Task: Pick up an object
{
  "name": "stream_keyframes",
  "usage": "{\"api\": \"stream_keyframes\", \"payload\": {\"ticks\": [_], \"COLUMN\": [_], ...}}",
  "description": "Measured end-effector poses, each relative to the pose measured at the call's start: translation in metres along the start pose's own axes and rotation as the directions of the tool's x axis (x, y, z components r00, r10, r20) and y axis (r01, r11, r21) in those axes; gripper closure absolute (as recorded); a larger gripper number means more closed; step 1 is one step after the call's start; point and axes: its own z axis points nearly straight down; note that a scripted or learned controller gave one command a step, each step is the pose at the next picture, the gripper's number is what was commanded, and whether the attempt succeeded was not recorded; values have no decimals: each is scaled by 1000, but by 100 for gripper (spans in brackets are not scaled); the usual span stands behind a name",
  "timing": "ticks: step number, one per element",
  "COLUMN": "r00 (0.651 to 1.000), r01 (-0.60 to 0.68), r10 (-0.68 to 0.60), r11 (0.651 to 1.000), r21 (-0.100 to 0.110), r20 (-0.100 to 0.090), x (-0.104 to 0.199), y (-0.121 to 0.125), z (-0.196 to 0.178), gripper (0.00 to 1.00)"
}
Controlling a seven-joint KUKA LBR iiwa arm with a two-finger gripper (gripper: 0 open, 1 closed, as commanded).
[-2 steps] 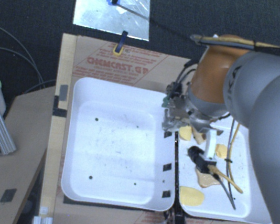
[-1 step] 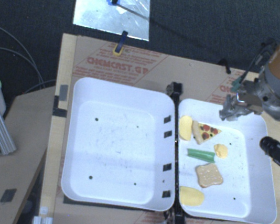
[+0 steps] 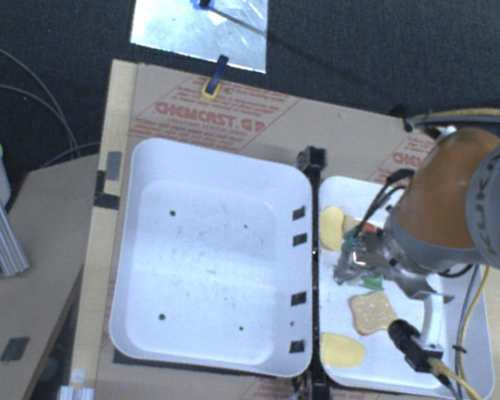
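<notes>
Evidently the pick is not yet made: the gripper (image 3: 351,262) hangs low inside the right bin (image 3: 479,361), right of frame centre, but whether it is open or closed on anything cannot be told from this slant. Candidate objects lie close around it: a pale yellow piece (image 3: 331,225) just to its upper left, a toast-like slice (image 3: 372,313) below it, another yellow piece (image 3: 340,350) near the lower rim. Grasping and lifting appear left to do.
</notes>
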Motion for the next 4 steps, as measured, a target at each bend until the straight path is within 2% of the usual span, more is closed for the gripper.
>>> {"api": "stream_keyframes", "payload": {"ticks": [1,2,3,4], "r00": [1000,1000,1000,1000], "r01": [-5,-5,10,8], "r10": [5,5,-10,-8], "r11": [1000,1000,1000,1000], "r21": [-12,-10,-20,-12], "r20": [4,2,1,-1], "x": [-62,-125,-57,-14], "y": [-21,-31,-21,-15], "z": [-8,43,-24,-7], "gripper": [100,100,100,100]}}
